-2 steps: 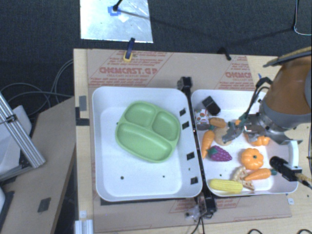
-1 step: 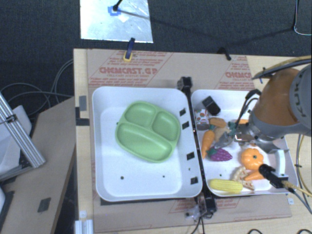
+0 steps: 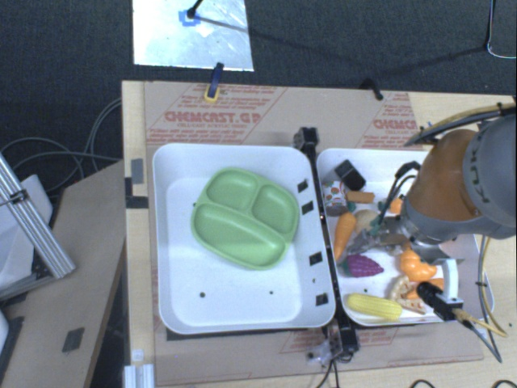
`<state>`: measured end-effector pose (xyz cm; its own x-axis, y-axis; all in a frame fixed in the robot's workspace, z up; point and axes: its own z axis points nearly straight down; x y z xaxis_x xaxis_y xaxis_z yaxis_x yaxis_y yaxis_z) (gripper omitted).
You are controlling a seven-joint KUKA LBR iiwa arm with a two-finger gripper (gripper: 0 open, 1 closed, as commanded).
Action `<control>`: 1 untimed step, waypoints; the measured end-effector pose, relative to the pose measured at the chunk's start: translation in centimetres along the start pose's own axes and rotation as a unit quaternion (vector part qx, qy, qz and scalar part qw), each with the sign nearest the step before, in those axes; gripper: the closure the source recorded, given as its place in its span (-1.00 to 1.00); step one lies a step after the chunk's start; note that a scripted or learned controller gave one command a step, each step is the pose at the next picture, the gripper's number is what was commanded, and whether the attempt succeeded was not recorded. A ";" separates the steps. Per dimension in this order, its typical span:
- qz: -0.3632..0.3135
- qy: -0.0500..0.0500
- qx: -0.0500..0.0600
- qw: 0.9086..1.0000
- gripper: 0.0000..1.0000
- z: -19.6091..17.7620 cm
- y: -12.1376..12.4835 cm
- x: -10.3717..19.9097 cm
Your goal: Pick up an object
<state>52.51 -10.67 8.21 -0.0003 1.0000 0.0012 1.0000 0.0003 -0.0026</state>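
Note:
The right bin (image 3: 367,158) holds several toy foods. An orange carrot (image 3: 344,233) lies near its left wall, with a purple grape bunch (image 3: 363,265) below it. A yellow corn cob (image 3: 373,305) rests at the front edge. An orange fruit (image 3: 414,266) sits by the arm. My gripper (image 3: 374,234) hangs low over the middle of this bin, just right of the carrot and above the grapes. The grey and orange arm (image 3: 452,186) hides the bin's right part.
The left bin (image 3: 182,297) bears a green sectioned plate (image 3: 245,217). A black block (image 3: 349,172) and a small brown item (image 3: 334,194) lie at the back of the right bin. A black divider (image 3: 317,217) runs between the bins.

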 end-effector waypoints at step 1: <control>0.000 0.000 -0.002 1.000 1.00 -1.3 0.1 0.0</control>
<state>52.65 -10.70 9.46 -0.0001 1.0000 0.0003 1.0000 0.0001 0.0021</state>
